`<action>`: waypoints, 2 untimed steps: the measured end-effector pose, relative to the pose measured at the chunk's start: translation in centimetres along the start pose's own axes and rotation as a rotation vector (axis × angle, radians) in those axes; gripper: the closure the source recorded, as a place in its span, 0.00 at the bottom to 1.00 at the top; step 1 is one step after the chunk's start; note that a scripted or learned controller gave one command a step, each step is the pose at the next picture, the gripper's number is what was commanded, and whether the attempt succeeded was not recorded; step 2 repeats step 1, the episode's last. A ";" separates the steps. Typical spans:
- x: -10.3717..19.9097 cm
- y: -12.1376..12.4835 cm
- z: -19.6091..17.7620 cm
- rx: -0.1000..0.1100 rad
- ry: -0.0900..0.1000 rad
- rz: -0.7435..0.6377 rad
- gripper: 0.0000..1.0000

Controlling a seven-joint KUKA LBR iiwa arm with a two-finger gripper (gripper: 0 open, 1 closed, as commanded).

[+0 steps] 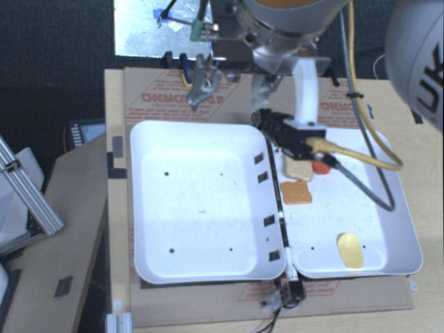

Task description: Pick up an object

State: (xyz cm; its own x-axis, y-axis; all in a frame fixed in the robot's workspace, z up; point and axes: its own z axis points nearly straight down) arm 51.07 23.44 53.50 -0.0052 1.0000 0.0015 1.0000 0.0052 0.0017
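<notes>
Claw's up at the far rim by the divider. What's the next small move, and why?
Probably ease the claw toward the near side until it is over the orange slab in the right bin, then descend. The claw sits above the far rim, short of every object. The orange slab is the closest clear target, just past a tan piece; the yellow piece lies farther off.

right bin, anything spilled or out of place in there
Nothing stands out. A yellow piece, an orange-brown slice, a tan piece and a small red thing all lie inside the right bin, none over its rim.
</notes>
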 end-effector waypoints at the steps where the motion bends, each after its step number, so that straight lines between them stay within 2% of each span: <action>1: 0.0 0.0 0.0 0.000 0.000 0.000 0.00; 2: 0.0 0.0 0.0 0.000 0.000 0.000 0.00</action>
